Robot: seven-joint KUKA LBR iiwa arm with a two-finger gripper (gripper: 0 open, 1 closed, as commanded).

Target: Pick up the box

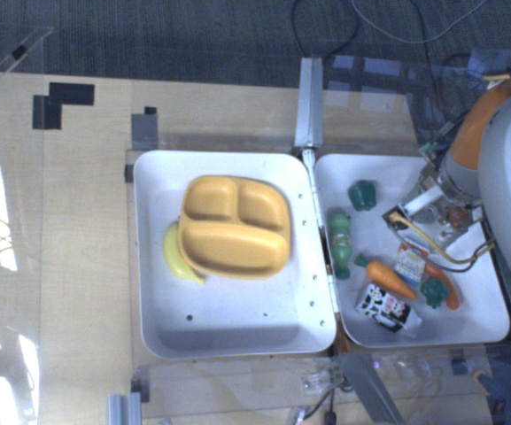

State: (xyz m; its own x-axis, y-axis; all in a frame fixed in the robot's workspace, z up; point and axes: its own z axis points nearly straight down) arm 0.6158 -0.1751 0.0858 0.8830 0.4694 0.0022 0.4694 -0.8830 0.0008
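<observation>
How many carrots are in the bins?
2. One carrot lies in the right bin, above the black-and-white box. A second carrot lies to its right, partly behind a green toy. The arm could hide more.

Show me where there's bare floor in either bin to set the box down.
Left bin: the front strip below the yellow tray. Right bin: the back-left corner behind the green pepper. Around the carrot and box it is crowded.
</observation>
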